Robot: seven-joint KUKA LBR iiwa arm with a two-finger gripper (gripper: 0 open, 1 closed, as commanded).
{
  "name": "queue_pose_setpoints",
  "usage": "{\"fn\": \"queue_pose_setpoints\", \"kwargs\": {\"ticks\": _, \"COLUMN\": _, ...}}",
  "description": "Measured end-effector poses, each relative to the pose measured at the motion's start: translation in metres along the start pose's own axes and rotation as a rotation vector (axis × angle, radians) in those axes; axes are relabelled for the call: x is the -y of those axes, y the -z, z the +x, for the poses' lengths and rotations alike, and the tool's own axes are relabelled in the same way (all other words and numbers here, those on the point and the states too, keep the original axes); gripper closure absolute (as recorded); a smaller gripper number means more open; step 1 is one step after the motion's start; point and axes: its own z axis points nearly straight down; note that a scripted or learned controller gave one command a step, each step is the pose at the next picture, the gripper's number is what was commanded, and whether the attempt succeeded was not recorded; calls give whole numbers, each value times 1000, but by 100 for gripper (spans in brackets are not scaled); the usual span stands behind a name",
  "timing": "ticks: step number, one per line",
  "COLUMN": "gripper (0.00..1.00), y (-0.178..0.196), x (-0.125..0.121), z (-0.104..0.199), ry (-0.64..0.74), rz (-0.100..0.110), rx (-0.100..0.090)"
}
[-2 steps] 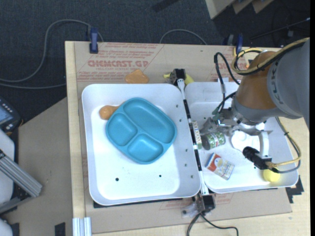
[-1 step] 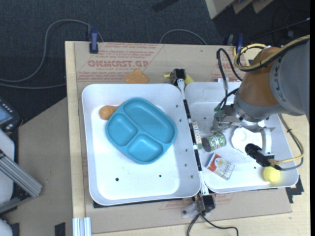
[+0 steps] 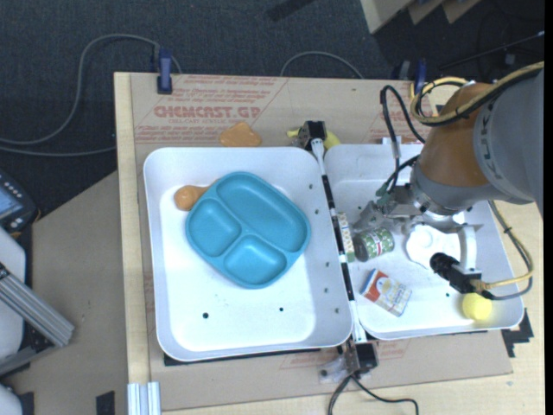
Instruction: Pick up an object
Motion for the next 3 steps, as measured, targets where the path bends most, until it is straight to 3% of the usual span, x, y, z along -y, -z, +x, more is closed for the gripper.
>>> {"fn": "queue_pose_setpoints", "kwargs": {"ticks": 1, "gripper": 0, "y": -10, "x": -32, "z": -29, "ry": 0, "rz": -3, "rx": 3}}
{"fn": "queue_pose_setpoints", "kwargs": {"ticks": 2, "gripper": 0, "y": -9, "x": -92, "z": -61, "ry": 2, "rz": -5, "rx": 3}}
{"fn": "queue_pose_setpoints", "kwargs": {"ticks": 3, "gripper": 0, "y": 98, "x": -44, "z": 25, "ry": 10, "rz": -9, "rx": -3}}
